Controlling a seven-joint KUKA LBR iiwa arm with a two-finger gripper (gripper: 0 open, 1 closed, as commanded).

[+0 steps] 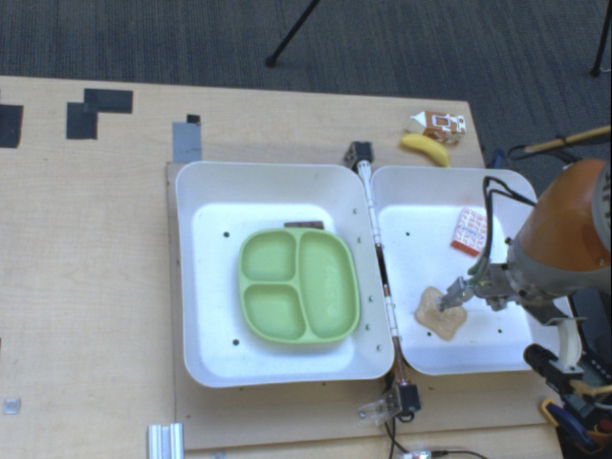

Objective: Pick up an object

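The gripper (457,295) reaches a tan, flat bread-like piece (441,315) near the right white bin's (421,360) front edge; finger state unclear. Next: close and lift.

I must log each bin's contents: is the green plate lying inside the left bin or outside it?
Inside. The green plate lies flat on the floor of the left bin, with the bin's white rim showing all around it.

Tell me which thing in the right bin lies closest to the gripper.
The tan, bread-like piece, right at the gripper near the front of the right bin. The red-and-white packet lies farther back.
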